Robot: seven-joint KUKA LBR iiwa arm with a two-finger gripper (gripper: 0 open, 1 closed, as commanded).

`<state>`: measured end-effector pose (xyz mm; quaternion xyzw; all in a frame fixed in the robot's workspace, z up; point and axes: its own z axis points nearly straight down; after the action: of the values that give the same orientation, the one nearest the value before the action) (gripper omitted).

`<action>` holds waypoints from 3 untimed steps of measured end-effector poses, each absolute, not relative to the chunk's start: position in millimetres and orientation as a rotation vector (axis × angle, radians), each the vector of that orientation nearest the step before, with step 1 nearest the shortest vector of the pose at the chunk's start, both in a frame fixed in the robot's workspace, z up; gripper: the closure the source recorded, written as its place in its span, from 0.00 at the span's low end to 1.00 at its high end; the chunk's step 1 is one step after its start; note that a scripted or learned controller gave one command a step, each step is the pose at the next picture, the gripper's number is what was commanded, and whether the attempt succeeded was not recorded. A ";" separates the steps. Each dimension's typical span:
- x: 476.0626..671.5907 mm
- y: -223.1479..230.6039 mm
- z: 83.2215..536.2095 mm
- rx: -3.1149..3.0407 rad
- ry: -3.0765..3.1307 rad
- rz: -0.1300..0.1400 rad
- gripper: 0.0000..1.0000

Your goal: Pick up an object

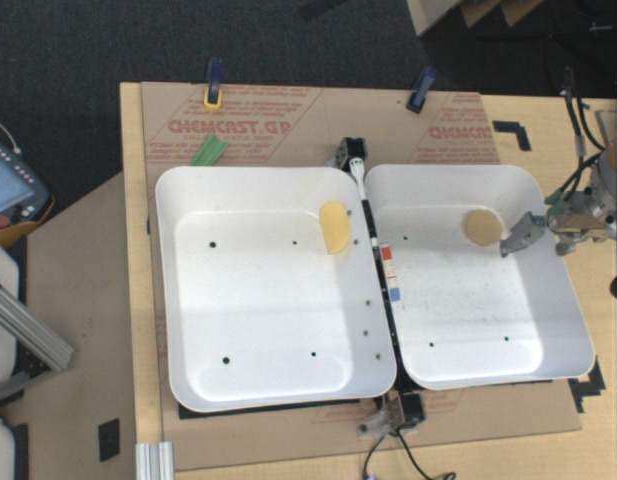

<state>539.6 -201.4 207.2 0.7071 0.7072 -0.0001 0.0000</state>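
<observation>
A yellow oblong object (pixel 335 228) lies in the left bin (pixel 188 298), near its right wall toward the back. A tan round object (pixel 482 227) rests in the right bin (pixel 548 328), toward the back right. My gripper (pixel 541 239) hangs over the right bin's right rim, just right of the tan object. Its fingers (pixel 516 235) are spread open with nothing between them. The nearer fingertip sits a short gap from the tan object, not touching it.
Both bins sit on a cardboard sheet (pixel 288 118) held by two blue clamps (pixel 213 74). A green scrap (pixel 209 151) lies behind the left bin. A black-and-white fitting (pixel 352 156) sits at the back of the seam between the bins. Cables run at the right edge.
</observation>
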 end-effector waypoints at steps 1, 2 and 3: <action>540.4 -201.6 218.1 2.218 2.220 0.002 1.00; 477.1 -174.6 243.3 2.224 2.223 0.001 1.00; 480.8 -98.7 269.8 2.209 2.230 0.007 1.00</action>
<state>480.8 -98.7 269.8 0.7038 0.7104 0.0022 0.0010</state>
